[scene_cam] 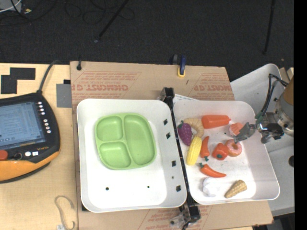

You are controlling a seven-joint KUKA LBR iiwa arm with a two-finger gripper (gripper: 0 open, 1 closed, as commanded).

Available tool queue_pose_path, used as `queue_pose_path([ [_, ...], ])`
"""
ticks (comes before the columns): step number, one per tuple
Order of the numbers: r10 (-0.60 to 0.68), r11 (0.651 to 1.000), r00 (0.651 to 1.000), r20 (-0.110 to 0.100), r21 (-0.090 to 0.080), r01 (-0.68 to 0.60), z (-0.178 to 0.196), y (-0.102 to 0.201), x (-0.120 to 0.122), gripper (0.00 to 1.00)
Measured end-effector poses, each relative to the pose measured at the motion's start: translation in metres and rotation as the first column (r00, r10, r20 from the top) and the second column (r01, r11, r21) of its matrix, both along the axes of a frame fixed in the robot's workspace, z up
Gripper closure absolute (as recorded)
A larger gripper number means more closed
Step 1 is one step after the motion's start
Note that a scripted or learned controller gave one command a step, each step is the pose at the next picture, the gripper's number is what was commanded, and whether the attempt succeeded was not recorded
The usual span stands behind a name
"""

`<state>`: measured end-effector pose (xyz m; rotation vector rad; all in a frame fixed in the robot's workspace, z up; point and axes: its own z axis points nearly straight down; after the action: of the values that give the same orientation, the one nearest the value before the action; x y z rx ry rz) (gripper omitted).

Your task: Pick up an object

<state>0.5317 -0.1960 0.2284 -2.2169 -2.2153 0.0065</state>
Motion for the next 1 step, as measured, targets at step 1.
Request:
queue_pose_path([
  [1, 0.001, 1.000, 1.000, 0.007, -0.002, -0.001, 0.0034, -0.0004, 0.0017, 0.00],
])
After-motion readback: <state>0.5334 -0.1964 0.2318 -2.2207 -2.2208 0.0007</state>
